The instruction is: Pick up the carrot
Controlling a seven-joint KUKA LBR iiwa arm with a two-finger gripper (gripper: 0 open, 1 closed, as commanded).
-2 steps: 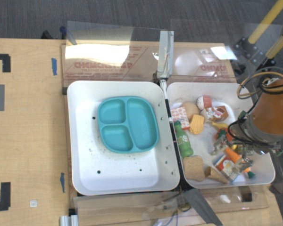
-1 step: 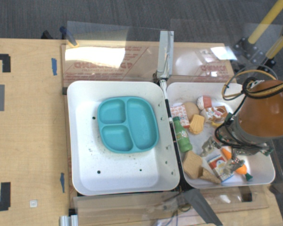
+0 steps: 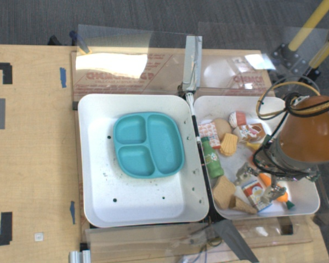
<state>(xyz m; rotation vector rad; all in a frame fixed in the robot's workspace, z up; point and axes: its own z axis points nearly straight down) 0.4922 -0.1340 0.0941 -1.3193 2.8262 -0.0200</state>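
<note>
Looking down on the bench, we see the arm (image 3: 308,129) reaching in from the right, over the right bin (image 3: 306,211). Its orange band hangs above that bin's right half. The gripper (image 3: 261,175) sits low among the clutter there, and the wrist covers most of it. We cannot tell whether it is spread or pressed together, or whether it pinches anything. A small orange bit (image 3: 265,178) shows just at the gripper, and we cannot tell what it is.

The carrot (image 3: 285,200) lies in the right bin near its front right corner, tilted, with one end toward the rim. It is just beside a red, white and blue packet (image 3: 256,193) and close below the gripper. Whether the gripper touches it is hidden from us.

Elsewhere in the right bin, a green packet (image 3: 212,158) lies along the left wall, with a yellow cracker (image 3: 228,144) just beside it. A red and white packet (image 3: 208,130) sits behind them. A tan biscuit (image 3: 223,191) lies near the front. More small things crowd the back, under a loop of cable (image 3: 268,104).

The left bin (image 3: 93,147) holds a teal plate (image 3: 149,145) with three compartments, set near its middle and well apart from the carrot
</note>
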